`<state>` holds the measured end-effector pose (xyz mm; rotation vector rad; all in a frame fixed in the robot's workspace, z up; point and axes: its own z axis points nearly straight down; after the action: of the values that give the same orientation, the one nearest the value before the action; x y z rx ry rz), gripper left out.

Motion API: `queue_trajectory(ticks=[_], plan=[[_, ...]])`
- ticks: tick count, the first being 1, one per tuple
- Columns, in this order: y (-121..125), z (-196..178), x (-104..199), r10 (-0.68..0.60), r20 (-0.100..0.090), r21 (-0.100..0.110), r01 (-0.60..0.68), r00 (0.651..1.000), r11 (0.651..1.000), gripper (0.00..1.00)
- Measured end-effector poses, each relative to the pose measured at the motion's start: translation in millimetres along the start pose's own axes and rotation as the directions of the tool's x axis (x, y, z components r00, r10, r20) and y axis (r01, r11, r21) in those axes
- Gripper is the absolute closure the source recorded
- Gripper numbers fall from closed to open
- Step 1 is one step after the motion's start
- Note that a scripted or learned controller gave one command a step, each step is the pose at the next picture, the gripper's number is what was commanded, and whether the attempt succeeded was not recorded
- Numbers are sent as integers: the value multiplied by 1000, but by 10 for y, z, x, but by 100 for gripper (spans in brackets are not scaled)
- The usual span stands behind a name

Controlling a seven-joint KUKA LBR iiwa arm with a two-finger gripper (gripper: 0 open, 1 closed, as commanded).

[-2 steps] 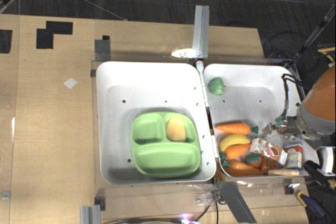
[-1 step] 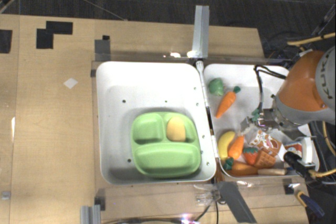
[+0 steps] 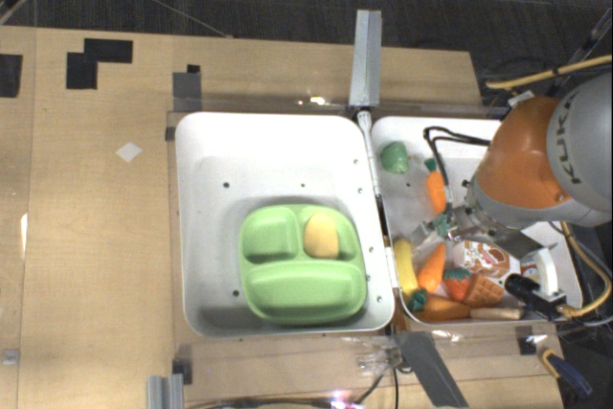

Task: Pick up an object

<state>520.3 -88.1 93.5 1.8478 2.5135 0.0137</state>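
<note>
Table [image 3: 105, 235]: pale wood, seen from above at a slant, with black square markers near its far left edge and dark carpet beyond.
Left bin [image 3: 220, 158]: a shallow white tray holding a green divided plate [image 3: 302, 268]; a yellow, egg-shaped toy [image 3: 323, 235] sits in the plate's upper right compartment, likely dropped there as a sorted item.
Divider [image 3: 366, 62]: a grey metal post stands at the far end of the seam where the two bins meet.
Right bin [image 3: 412, 134]: the crowded one, and by appearances the source of pickings. A green round toy [image 3: 394, 156] lies apart near its far left corner; a yellow banana-like piece [image 3: 405, 265] rests along the left wall; orange carrot-shaped toys [image 3: 436, 192] and a heap of play food [image 3: 460, 287] are bunched toward the near edge, touching one another.
Arm [image 3: 536, 158]: grey with an orange band, reaching in from the right and bent low over the heap.
Pincer [image 3: 450, 223]: poised just above the carrot pieces at the pile's top; whether it is parted or clenched cannot be made out, and nothing is seen between its tips.
Task's thing: no object is lifted; the likeliest candidates lie in the right bin's cluster directly under the wrist.
</note>
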Motion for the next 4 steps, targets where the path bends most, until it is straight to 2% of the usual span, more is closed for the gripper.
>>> queue_trajectory(ticks=[1,2,3,4], plan=[[394,22,-148,-74,-7,3,74,997,997,0],[428,-102,-130,-76,-9,-3,76,997,997,100],[1605,-1292,369,179,-7,16,-179,984,984,100],[986,-898,41,308,-5,20,-308,951,951,100]])
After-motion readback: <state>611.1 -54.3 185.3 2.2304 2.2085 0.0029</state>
